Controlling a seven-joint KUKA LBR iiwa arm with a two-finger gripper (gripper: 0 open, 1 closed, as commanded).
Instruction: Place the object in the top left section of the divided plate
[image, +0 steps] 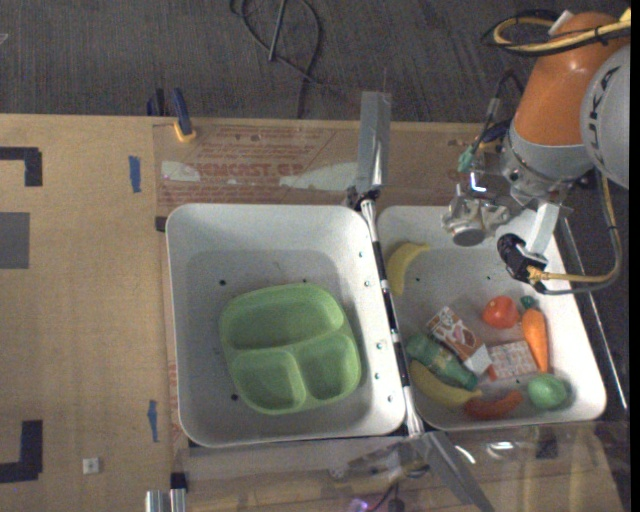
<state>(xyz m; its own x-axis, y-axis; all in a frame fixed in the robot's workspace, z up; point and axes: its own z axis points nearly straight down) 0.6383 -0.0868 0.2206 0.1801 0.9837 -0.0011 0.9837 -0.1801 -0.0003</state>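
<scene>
Gripper hangs over the right bin's far edge; grip state can't be told. Candidate objects cluster nearer the camera, carrot lying lengthwise away. The green divided plate sits in the left bin, well apart.

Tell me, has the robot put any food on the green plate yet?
Not yet. The green divided plate in the left bin has nothing in it. The toy foods, like the carrot and banana, lie in the right bin. The gripper hovers over that bin's top edge. Picking and placing remain.
</scene>
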